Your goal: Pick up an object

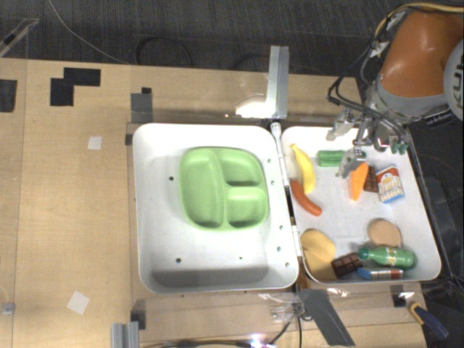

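Inspection, running from nine o'clock across to three: left bin (156, 216) carries a green divided tray (221, 187) at its centre, nothing else of note. Right bin (424, 216) is crowded. At its ten o'clock lies a banana (304, 167), with a red sausage-shaped piece (305, 198) just below it. At seven o'clock sits a tan round piece (317, 245) beside a dark brown block (346, 264). Toward five o'clock a green bottle (386, 256) lies on its side, touching a brown round piece (383, 232) above it. My gripper (355, 156) hangs at the bin's twelve o'clock, over a green cylinder (330, 157) and an orange wedge (358, 182), with a small carton (390, 183) just beside the wedge at three o'clock. Whether my fingers are spread or pressed together I cannot tell; nothing is visibly between them. Nearest candidate, in my judgement, is the orange wedge. Risks: its tapered faces may slip out under closing pressure; the carton and a dark item touching it may be nudged or caught together; the cylinder may roll if clipped.
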